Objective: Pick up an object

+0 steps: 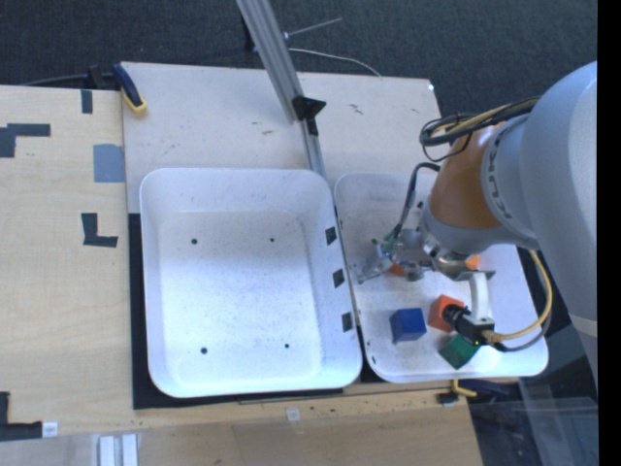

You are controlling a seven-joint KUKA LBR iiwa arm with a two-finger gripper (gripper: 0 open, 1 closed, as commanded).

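The arm [529,178] is being reached in from the right over the right bin [374,197], beside the larger left bin [160,260]. The gripper [374,265] is being held low at the right bin's left side; whether it is open or closed cannot be told. A blue block [408,324] is lying nearer, with an orange block [445,310] and a green block [456,353] to its right.

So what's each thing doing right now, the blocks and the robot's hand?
Blue block: lying loose in the right bin.
Orange block: lying in the right bin, beside the blue one.
Green block: lying near the bin's front edge.
Hand: low inside the right bin, behind the blue block.
Left bin: sitting beside the right bin.
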